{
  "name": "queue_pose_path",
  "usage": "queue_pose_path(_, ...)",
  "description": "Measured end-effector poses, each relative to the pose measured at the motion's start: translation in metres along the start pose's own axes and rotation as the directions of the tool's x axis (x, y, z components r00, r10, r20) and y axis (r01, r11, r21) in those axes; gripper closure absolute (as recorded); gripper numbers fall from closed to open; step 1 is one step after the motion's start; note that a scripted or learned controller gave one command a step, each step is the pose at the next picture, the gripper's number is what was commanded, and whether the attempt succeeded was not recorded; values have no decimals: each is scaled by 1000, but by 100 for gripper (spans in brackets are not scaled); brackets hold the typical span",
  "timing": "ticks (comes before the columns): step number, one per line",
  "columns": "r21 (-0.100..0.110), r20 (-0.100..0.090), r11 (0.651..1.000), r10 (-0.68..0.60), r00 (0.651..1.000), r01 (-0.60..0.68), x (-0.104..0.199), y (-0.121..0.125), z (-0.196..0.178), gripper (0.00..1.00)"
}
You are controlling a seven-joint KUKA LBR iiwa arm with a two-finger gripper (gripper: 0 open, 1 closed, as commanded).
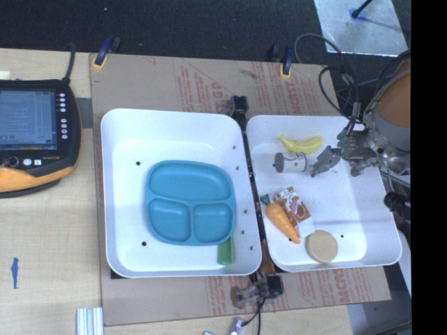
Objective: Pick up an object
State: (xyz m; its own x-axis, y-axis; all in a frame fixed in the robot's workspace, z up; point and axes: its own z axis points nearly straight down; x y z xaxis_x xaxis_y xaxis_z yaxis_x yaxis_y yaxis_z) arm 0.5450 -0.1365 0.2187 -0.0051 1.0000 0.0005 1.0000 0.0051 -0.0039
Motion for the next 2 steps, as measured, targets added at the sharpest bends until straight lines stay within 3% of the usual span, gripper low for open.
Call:
queue_pose_path(1, 2, 2, 1000, -1, 1000, 1, 35, 58, 127, 0)
queue_pose_path(2, 2, 3, 1000, -4, 1000, 4, 34, 58, 116, 100)
